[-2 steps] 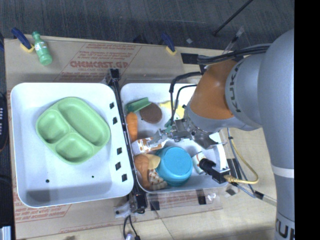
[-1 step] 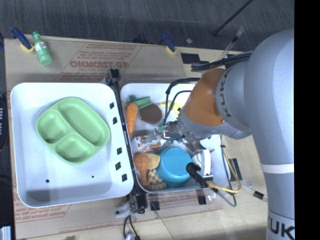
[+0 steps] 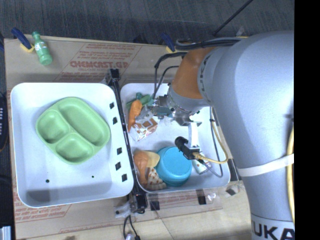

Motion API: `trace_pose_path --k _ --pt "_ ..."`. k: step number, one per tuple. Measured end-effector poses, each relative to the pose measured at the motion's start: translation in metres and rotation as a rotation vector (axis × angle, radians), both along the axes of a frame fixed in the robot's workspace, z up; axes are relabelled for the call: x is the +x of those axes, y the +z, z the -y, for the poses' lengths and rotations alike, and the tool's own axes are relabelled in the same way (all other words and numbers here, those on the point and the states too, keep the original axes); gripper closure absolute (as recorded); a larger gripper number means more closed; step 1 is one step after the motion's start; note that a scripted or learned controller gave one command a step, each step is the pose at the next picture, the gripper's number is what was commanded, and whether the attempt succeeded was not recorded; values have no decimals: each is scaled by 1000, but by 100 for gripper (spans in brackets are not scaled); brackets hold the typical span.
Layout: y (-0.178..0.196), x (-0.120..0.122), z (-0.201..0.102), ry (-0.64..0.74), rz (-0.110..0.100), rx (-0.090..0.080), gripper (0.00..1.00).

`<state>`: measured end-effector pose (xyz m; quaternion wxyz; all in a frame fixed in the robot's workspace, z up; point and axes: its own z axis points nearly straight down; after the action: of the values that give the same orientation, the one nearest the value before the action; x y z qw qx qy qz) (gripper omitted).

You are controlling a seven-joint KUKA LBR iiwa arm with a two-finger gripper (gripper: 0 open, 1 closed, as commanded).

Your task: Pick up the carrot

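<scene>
Grey arm [image 3: 250, 99] bends (wrist down) beside carrot [image 3: 133, 112].

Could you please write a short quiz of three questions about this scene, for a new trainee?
1. True or false: the carrot lies in the bin nearest the arm.
2. What lies in the other bin? A) a blue bowl B) a green divided plate C) a carrot
3. Fill in: the blue bowl sits beside a ____ near the front wall.

Key: 1 true. 2 B. 3 bread roll. The end effector hovers close to the carrot, above a snack wrapper.
</scene>
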<state>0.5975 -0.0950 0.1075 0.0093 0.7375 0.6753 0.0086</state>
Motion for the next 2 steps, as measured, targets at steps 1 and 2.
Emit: trace_pose_path --k 1,2 --pt "-7 49 4 1 -108 5 0" --pt "-8 43 9 -201 -133 -2 0"
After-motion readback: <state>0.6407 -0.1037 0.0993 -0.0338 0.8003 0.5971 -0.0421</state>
